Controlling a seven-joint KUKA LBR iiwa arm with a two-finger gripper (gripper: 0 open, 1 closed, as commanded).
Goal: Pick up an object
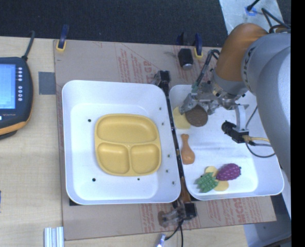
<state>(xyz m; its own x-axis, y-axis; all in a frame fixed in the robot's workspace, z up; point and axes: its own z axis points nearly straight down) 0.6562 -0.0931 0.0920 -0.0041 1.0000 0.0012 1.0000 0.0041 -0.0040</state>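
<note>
Down at the near edge, the right-hand bin [266,187] carries a little cluster in its front corner: a purple grape bunch [228,172] lying just beside a green leafy piece [206,182], with a yellow piece [220,186] peeking out under them and another bit of yellow [210,170] just behind. A touch farther back, close to the bin's left wall, lies an orange-brown drumstick-shaped toy [186,149], standing apart from the cluster.

Across to the left bin [75,138], and it holds one thing, a yellow divided plate [128,143], sitting square in the middle with one long compartment at the far side and two smaller ones at the near side. All three compartments are bare.

Back to the right bin, farther in: a pale yellow flat piece [180,119] rests against the left wall, and right over it hangs the tool [196,115], its dark round end low over the bin's far left corner. The tool's state I cannot tell from this angle; the housing covers it. Nothing visible is lifted. The grey arm [268,81] with its orange band sweeps in from the right, covering much of the bin's far side.

Beyond the bins, on the tabletop [18,169] at far left, sits a control pendant [5,96] with a lit blue screen.
</note>
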